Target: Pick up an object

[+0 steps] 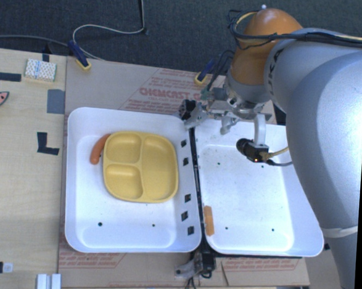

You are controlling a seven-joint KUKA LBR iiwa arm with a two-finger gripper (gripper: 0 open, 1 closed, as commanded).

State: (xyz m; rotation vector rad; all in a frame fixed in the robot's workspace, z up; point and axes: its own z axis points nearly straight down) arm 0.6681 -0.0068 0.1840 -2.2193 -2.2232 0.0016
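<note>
Nearest, at the front edge of the bench, a dark clamp-like fitting (196,265) sits where the two bins meet, with cardboard (92,259) showing under their near rims. Just behind it, in the right bin (255,238), a small orange stick-shaped object (208,220) lies by the bin's left wall, close to the near corner; the floor around it is speckled white.

In the left bin (77,220), further back, a yellow divided plate (140,166) with three compartments rests flat, taking up the far half. A small orange sausage-shaped object (96,150) lies touching or just beside the plate's left rim, partly tucked by it. Black tabs run along the divider between the bins.

Beyond that, the grey arm (322,120) comes in from the right, its orange band (262,44) above the wrist. The gripper (229,122) hangs at the far end of the right bin near the divider, well apart from both orange pieces; whether it is open or closed I cannot tell, and nothing shows in it.

Farthest off, on the left of the bench, are black tape marks, a small patterned sponge-like block (40,70), and cables (109,27) on the dark floor.
</note>
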